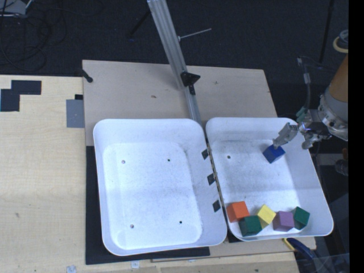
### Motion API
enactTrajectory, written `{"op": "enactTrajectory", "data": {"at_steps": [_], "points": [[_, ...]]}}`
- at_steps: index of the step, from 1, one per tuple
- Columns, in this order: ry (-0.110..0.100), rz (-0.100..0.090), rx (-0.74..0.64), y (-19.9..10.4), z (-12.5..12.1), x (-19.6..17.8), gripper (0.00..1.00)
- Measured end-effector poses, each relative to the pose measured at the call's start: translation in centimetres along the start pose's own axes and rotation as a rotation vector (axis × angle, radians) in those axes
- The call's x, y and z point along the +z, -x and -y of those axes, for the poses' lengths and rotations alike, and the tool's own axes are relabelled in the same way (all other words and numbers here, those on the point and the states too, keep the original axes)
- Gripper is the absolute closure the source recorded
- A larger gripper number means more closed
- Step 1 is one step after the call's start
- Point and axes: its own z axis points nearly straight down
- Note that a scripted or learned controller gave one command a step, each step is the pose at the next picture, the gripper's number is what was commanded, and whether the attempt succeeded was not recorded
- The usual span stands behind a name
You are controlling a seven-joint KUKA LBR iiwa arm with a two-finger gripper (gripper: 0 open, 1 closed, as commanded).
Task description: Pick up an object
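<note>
Blue is the colour that matters here: a small blue cube [273, 153] sits alone in the upper right part of the right bin [250, 131], well apart from everything else. The gripper [297, 134] hangs just up and to the right of it, coming in over the bin's right rim. So the cube lies down and to the left of the jaws, very close. One grey finger [284, 135] slants down toward the cube's top corner and looks like it's touching or nearly touching it, hard to say which. The other finger [310, 139] is off to the right, clear of the cube. That reads to me as jaws spread, with nothing between them. The cube isn't held.

As for the cube itself, it's matte, sharp-edged, sitting flat on the bin floor and turned a bit so a corner points toward the camera. No real long axis to speak of, so any pair of opposite faces should do, I'd guess.

The other blocks are bunched along the near edge of the same bin: an orange block [238, 210], a dark green block [249, 225], a yellow block [266, 214], a purple block [283, 220] and a second green block [301, 216]. The left bin [114, 131] isn't in play.

My read: the gripper needs to shift left and down to straddle the cube before closing.
</note>
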Motion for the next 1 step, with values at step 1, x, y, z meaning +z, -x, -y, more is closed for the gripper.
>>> {"op": "enactTrajectory", "data": {"at_steps": [1], "points": [[0.003,0.001,0.002,1.57,-2.18,14.78,0.0]]}}
